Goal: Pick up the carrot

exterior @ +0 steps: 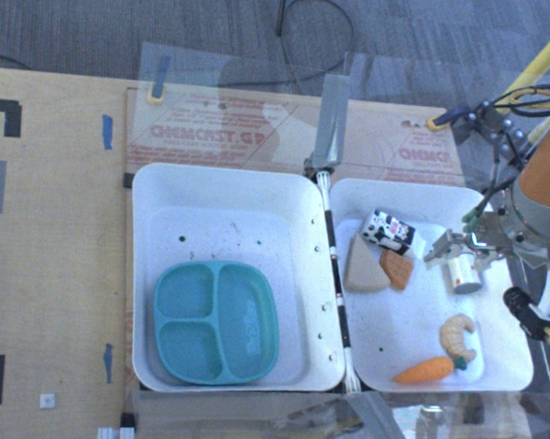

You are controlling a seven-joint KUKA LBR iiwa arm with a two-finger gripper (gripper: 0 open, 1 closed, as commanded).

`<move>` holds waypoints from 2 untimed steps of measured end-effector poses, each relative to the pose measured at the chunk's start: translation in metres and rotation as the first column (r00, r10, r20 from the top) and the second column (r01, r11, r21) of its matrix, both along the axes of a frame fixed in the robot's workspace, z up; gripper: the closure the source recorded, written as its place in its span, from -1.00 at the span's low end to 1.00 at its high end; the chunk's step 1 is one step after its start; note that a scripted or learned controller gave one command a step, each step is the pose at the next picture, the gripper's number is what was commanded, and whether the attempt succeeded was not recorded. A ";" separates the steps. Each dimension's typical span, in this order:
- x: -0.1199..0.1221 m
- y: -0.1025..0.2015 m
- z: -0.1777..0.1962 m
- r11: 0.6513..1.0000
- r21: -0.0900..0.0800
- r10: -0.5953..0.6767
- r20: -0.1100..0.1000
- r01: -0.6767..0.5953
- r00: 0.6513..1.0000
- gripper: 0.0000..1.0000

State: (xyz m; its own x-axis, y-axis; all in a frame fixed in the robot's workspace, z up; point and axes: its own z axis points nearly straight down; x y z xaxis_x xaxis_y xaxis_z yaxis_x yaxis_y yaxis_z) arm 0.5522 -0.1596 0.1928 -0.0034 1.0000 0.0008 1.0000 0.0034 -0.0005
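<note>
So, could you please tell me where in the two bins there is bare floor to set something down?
Left bin: the far half, beyond the teal divided plate, is bare. Right bin: a bare patch lies in the middle, between the bread slice and the croissant, above the carrot. Its far part is crowded: toy cow, waffle piece, gripper.

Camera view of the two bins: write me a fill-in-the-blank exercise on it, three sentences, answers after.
1. The carrot lies in the ____ bin.
2. The teal divided plate has ____ compartments.
3. Next to the carrot, just above it in the picture, lies a ____.

Missing words: right; three; croissant
</note>
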 end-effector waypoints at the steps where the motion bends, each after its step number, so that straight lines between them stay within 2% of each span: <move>1: 0.047 0.041 -0.090 0.954 -0.009 0.299 0.016 -0.298 0.954 -1.00; 2: 0.019 0.011 -0.092 0.849 -0.015 0.528 0.022 -0.528 0.849 -1.00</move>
State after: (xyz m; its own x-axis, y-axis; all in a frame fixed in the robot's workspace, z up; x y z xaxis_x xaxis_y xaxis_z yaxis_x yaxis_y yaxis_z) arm 0.5711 -0.1490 0.1013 -0.5305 0.8475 -0.0147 0.8473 0.5307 0.0217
